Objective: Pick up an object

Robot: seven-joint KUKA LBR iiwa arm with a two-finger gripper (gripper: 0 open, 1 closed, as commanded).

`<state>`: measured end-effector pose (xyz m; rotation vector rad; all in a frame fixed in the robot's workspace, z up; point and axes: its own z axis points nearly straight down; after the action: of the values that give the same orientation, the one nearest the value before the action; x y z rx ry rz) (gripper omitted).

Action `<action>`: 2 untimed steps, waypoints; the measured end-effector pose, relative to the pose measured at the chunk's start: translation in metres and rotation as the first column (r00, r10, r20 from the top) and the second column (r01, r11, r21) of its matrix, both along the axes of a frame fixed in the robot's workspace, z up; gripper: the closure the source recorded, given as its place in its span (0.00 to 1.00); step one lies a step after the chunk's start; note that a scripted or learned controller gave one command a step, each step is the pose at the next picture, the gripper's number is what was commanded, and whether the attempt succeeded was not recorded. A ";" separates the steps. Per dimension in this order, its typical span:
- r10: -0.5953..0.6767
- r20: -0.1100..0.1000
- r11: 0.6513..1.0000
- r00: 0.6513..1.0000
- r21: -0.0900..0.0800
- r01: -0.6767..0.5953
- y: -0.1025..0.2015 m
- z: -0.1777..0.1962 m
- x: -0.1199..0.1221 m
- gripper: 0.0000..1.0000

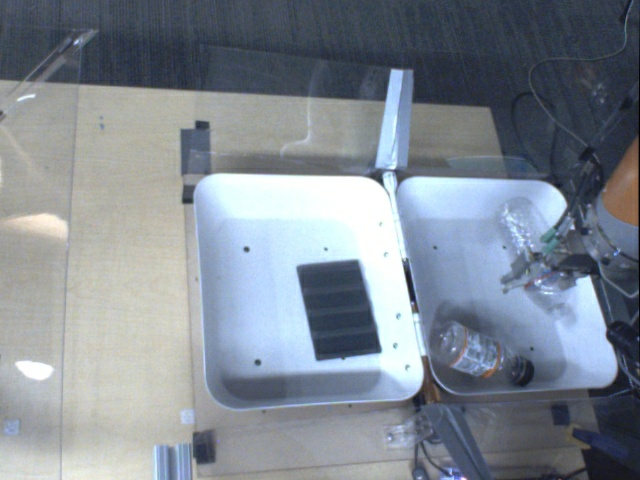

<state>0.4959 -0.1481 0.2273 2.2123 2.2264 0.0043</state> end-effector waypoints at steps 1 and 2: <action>0.082 0.006 0.997 0.997 0.000 -0.082 -0.018 -0.138 0.073 0.00; 0.102 0.003 0.995 0.995 -0.002 -0.102 -0.057 -0.079 0.065 0.00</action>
<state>0.5608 -0.2048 0.1479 2.0933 2.3343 0.0066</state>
